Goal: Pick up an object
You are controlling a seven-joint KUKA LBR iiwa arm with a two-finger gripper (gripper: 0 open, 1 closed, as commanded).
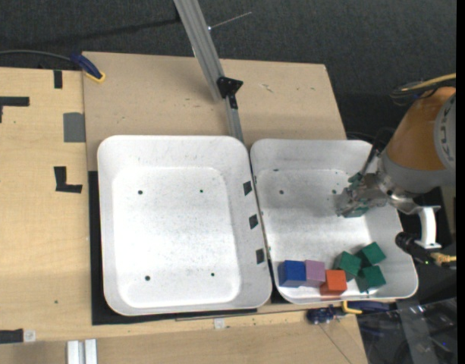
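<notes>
Gripper (356, 201) low in the right bin (308, 154), w/ something small & green at its tip.
Can't tell if it's open or holding it. Blocks (334, 271) sit by the bin's near edge: prob. light, hard, best pinched on flat sides.

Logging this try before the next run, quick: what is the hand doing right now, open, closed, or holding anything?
Hand: over the right bin, above the blocks; open or closed cannot be told, and no object is visibly held.
</notes>
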